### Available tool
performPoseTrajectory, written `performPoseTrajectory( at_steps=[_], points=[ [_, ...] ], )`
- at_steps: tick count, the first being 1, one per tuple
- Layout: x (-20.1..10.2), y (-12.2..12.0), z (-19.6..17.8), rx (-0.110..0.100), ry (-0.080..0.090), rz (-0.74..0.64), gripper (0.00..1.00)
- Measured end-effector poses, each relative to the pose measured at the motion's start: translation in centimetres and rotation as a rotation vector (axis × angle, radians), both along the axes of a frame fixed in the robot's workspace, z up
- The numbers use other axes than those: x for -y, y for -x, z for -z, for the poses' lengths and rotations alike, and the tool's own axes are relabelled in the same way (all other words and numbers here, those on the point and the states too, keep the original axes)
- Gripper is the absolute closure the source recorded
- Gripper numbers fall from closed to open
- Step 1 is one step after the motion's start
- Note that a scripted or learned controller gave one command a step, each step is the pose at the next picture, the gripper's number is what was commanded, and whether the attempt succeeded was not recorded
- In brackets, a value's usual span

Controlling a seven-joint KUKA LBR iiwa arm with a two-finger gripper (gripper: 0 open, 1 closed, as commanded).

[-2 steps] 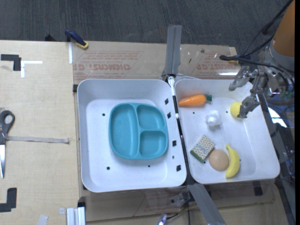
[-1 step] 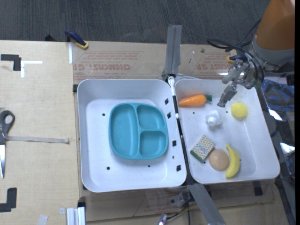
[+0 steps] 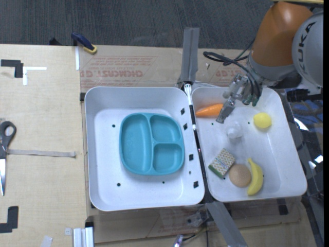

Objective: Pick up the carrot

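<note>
Carrot (image 3: 209,110) in right bin (image 3: 288,187), far-left corner, just left of claw (image 3: 224,112); claw state unclear. One carrot, one banana (image 3: 255,177), one lemon (image 3: 262,120).

Carrot (image 3: 208,110): one item, orange, smooth and tapered. It lies flat on the floor of the right-hand white bin (image 3: 288,153), in the far corner against the wall shared with the neighbouring bin, its long axis running roughly across the bin. Position relative to the claw (image 3: 226,109): immediately to the claw's left in the camera view, the nearer end meeting or passing just under the claw's lower tip; contact cannot be confirmed.
</note>
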State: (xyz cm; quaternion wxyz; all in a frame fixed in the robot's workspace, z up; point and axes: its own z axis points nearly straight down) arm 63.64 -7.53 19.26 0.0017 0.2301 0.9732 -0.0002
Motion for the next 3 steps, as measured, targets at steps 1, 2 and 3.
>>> performPoseTrajectory(
  at_steps=[1,2,3],
  points=[
    [3.2,-1.6,9.9,0.002,0.001,0.012,0.0],
    [3.1,-1.7,8.8,0.006,0.003,0.009,1.0],
    [-1.9,1.3,0.0,0.001,0.0,0.272,1.0]
  ],
)
